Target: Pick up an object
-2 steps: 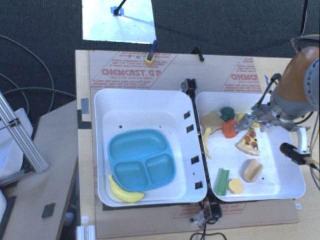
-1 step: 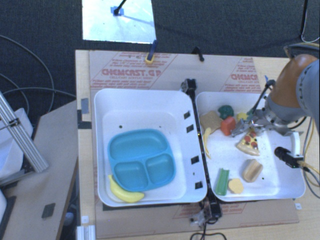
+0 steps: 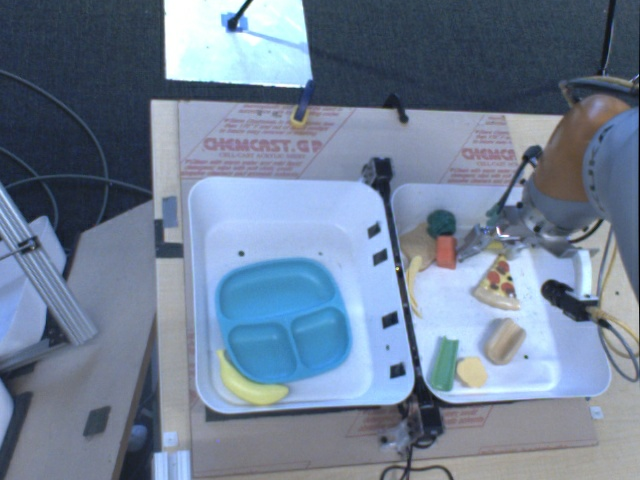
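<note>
2 bins sit side by side on the worktop [image 3: 170, 268], touching along 1 shared edge. The left bin [image 3: 300, 200] holds a divided tray [image 3: 283, 318] near its centre; a banana [image 3: 248, 386] lies just in front of the tray, at the bin's front-left corner. The right bin [image 3: 578, 368] holds 7 items: a broccoli piece [image 3: 441, 222] at the back, a block [image 3: 446, 253] just in front of it, a pizza slice [image 3: 498, 283] to the block's right, a curved strip [image 3: 412, 284] by the left wall, and a bread roll [image 3: 505, 340], a disc [image 3: 471, 372] and a flat bar [image 3: 443, 362] along the front.
</note>
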`<state>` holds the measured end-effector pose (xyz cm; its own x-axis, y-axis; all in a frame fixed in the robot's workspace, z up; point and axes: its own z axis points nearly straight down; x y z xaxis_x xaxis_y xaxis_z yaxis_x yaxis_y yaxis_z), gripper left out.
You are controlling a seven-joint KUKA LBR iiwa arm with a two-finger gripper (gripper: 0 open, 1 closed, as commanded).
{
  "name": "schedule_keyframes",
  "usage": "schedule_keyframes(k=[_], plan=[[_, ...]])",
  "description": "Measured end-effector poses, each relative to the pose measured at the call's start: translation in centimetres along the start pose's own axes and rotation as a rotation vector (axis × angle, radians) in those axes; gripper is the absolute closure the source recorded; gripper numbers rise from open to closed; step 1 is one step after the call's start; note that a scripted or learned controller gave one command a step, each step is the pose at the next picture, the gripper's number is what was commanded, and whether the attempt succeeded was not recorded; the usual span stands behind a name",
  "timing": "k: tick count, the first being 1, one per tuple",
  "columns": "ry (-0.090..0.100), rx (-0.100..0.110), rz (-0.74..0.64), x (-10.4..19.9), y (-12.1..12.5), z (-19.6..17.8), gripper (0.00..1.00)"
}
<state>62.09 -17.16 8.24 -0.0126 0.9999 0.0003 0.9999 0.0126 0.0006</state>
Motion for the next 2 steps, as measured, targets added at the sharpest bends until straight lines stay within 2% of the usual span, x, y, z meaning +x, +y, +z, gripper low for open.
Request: schedule_keyframes(k=[1, 2], plan=[[0.016, 0.035, 0.003, -2.86, 4.22, 0.3, 0.0], [0.001, 0.032, 0.007, -1.98, 4.23, 0.39, 0.0]])
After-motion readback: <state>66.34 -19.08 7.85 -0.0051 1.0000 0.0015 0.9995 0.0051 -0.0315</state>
